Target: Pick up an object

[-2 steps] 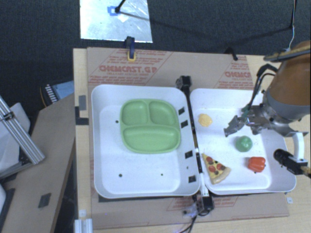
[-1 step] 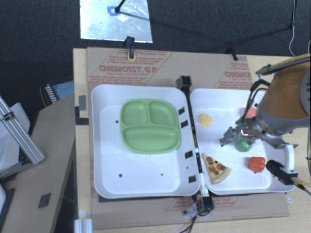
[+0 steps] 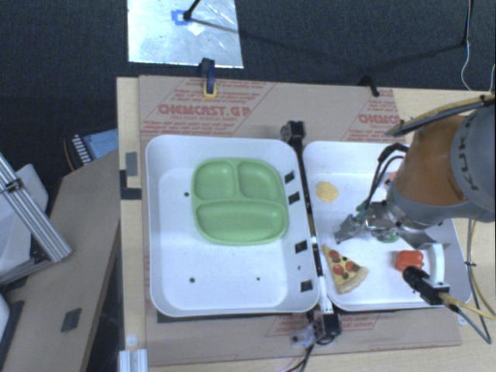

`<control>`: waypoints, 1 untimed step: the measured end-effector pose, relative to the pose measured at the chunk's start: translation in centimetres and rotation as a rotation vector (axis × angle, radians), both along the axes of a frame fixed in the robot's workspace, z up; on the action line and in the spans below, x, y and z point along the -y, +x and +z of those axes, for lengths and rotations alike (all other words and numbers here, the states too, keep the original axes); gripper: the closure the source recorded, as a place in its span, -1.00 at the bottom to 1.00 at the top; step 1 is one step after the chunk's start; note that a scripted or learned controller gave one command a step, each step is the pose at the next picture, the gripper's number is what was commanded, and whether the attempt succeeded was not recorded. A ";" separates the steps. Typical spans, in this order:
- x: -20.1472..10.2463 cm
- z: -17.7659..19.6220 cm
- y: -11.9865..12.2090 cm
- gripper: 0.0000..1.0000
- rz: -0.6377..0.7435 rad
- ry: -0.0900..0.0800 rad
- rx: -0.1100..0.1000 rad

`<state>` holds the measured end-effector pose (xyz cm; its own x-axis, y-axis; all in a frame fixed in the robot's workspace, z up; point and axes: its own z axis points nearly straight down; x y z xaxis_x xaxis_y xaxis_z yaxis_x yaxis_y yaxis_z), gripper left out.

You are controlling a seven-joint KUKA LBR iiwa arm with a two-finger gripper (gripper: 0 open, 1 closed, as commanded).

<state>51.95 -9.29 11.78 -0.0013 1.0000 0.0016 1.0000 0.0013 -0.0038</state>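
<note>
I see the gripper low in the right bin, its fingers spread with nothing between them. The pizza slice lies just at its 6 o'clock, the yellow piece at 11. Nothing is lifted yet; I judge the whole grasp remains.

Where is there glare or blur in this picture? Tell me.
Camera view: strongest glare on the shiny sheet at the top; the white bins look bright yet unclipped; the arm appears slightly soft; the pizza slice and green plate stay fairly sharp.
</note>
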 end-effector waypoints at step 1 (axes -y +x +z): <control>0.0 -3.5 0.1 -1.00 -0.001 -0.001 0.005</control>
<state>52.01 -9.26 8.31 -0.0001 1.0000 0.0003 1.0000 0.0001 0.0007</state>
